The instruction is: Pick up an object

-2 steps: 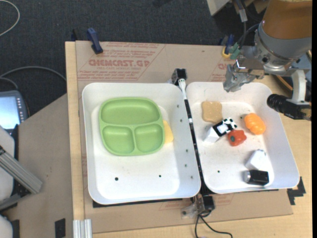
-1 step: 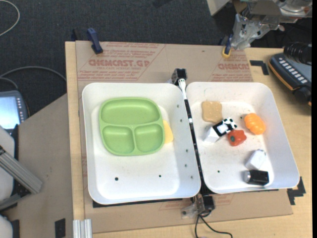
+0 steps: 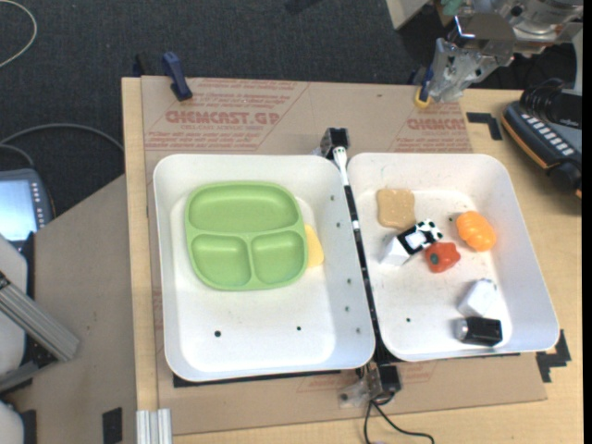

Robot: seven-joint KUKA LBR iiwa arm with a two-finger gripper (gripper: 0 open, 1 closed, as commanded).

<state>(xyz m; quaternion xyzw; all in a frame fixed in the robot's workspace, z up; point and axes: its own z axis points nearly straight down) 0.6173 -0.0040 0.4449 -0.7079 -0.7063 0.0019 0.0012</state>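
At the lower right of the frame, inside the right bin [image 3: 518, 248], a small black block [image 3: 480, 331] lies closest to the near rim, with a white block [image 3: 480, 296] just above it. Further up sit a red piece [image 3: 441, 257], a black-and-white toy [image 3: 418, 240] just left of it and an orange object [image 3: 475, 230] to its right. A tan bread-shaped piece [image 3: 395, 207] lies toward the bin's upper left.

The left bin [image 3: 185, 331] holds a green 3-compartment tray [image 3: 246, 234], and a yellow object [image 3: 314, 247] peeks out from under the tray's right edge. The 2 bins touch along a dark seam at mid-frame, and both rest on a brown board printed with red lettering.

At the upper right of the frame, beyond the far rim of the right bin, the gripper [image 3: 444, 80] hangs over the brown board, well apart from every object in the bins. It touches none of them and nothing is seen between its fingers. How far they are spread cannot be told from this slant.
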